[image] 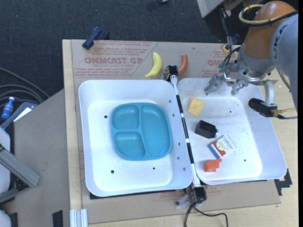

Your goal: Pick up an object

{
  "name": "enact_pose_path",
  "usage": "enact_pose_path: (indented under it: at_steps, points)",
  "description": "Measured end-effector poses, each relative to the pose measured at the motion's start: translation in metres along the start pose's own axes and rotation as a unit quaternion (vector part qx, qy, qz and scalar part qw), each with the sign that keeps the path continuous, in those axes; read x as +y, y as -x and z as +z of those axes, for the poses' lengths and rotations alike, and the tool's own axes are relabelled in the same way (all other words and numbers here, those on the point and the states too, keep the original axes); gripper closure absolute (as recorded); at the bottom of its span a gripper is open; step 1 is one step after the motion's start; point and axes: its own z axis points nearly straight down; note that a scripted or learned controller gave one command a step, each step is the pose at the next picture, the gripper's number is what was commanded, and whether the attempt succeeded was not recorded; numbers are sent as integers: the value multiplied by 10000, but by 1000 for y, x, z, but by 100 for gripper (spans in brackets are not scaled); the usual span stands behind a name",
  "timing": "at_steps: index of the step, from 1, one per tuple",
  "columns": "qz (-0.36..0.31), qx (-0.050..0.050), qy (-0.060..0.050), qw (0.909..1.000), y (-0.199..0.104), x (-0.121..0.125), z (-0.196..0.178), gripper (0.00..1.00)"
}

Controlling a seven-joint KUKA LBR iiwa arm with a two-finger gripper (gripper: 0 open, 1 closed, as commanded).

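Note:
The right bin (265, 150) holds a yellow block (195, 106) near its far left, a black object (206, 128) below it, a small white box with red and blue print (221, 146), and an orange piece (212, 165) near the front. My gripper (223, 87) hangs over the bin's far edge, up and to the right of the yellow block. Its fingers are spread open with nothing between them. The grey arm with its orange band comes in from the upper right.
A blue divided plate (141, 130) lies in the left bin (90, 126). Behind the bins on the board lie a yellow banana (154, 65) and an orange stick-shaped item (182, 64). A blue object (91, 38) rests at the board's far left corner.

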Motion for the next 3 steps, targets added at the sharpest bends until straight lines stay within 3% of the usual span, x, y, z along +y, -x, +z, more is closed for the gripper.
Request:
enact_pose_path:
  at_steps: [1, 2, 3]
  points:
    - [-10, 3, 7, 10000, -40, 1, 58, 0]
    - [-9, 3, 18, 10000, -40, 2, 47, 100]
    - [-9, 2, 16, 10000, -40, 2, 47, 0]
